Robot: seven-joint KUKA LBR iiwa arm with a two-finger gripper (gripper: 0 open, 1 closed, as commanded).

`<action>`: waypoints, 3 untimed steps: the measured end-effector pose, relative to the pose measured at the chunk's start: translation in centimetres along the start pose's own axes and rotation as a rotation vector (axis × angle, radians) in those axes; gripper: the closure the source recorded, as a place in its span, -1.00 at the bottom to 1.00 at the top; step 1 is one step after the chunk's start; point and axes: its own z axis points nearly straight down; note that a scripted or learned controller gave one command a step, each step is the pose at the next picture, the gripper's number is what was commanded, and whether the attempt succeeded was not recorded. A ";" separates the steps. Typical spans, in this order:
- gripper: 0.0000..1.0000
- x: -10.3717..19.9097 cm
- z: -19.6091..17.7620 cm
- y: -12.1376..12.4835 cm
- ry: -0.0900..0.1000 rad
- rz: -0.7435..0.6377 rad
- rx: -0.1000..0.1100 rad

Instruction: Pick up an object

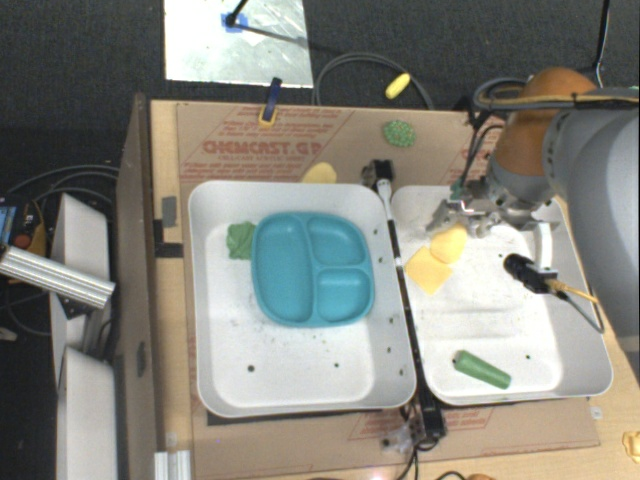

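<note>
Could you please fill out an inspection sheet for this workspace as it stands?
Surface: shallow white left bin and shallow white right bin on printed brown cardboard.
Job's things: teal divided plastic plate in left bin; flat yellow block, rounded yellow piece, green cylinder in right bin.
Clutter: green dotted ball on cardboard.
Grippers: end effector over right bin, beside rounded yellow piece.
Cables: black cable loop behind the bench.
Surroundings: shiny silver sheet.

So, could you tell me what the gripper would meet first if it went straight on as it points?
Probably the rounded yellow object right beneath the gripper in the right bin, though depth is unclear from this view.
</note>
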 end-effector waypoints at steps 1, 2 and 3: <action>1.00 0.0 -1.1 -0.1 -0.001 -0.002 0.001; -1.00 0.0 -1.1 -0.1 -0.001 -0.004 0.002; -1.00 1.6 0.1 -1.7 0.001 0.000 0.007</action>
